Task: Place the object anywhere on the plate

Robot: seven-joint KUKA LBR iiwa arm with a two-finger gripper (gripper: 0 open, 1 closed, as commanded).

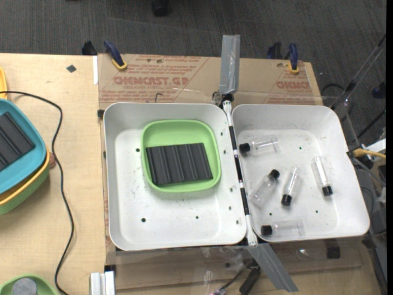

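A green square plate [180, 136] lies in the left white bin [123, 214], with a dark ribbed mat [180, 163] on it. In the right white bin [344, 220] lie several clear plastic vials with black caps: one near the top left [258, 146], two side by side in the middle [266, 185] [289, 186], one at the right [322, 175], and one along the front wall [282, 229].
A stack of teal and green plates [18, 158] with a ribbed mat sits at the left edge of the bench. A black cable [64, 183] runs across the wood. Cardboard [166, 72] with clamps lies behind the bins.
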